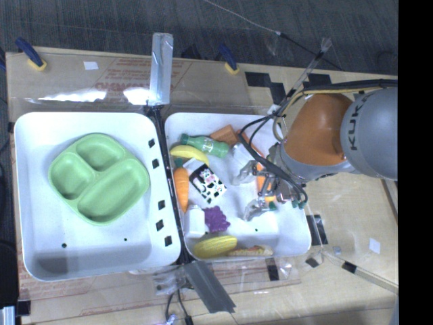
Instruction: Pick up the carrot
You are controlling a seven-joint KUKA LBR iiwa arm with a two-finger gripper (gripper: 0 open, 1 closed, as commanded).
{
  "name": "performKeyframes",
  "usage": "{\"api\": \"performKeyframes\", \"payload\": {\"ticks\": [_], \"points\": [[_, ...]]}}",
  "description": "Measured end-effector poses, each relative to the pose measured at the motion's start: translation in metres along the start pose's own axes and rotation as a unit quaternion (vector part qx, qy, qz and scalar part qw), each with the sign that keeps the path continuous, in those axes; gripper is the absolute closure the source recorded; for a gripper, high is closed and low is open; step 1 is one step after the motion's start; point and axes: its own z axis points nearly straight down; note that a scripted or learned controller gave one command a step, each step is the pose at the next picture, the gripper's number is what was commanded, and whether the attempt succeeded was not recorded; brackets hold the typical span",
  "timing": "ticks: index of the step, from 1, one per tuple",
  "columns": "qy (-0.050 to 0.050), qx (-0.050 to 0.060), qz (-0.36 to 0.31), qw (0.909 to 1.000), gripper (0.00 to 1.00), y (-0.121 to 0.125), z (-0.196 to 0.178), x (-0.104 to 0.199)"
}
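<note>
Carrot [181, 188] sits at left edge of the right bin [298, 232], jammed betw wall, banana [189, 154] & the b/w block [207, 184], while gripper [260, 191] hangs mid-bin w/ fingers spread, nothing held; risk: fingers hit wall/neighbours, grab slips.

We see an orange carrot [181, 187] beside a black-and-white patterned block [207, 183]. The divided plate [99, 177] is pale green; the grapes [216, 218] are purple.

The bench [379, 249] bears two white bins [27, 181] [298, 232] side by side.
</note>
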Motion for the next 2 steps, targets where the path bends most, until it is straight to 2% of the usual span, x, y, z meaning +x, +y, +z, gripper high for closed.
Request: {"api": "performKeyframes", "payload": {"ticks": [1, 2], "points": [[-0.002, 0.001, -0.004, 1.0000, 1.00, 0.002, -0.012, -0.002], [0.000, 0.000, 0.037, 0.9993, 1.00, 0.024, -0.051, 0.022]]}}
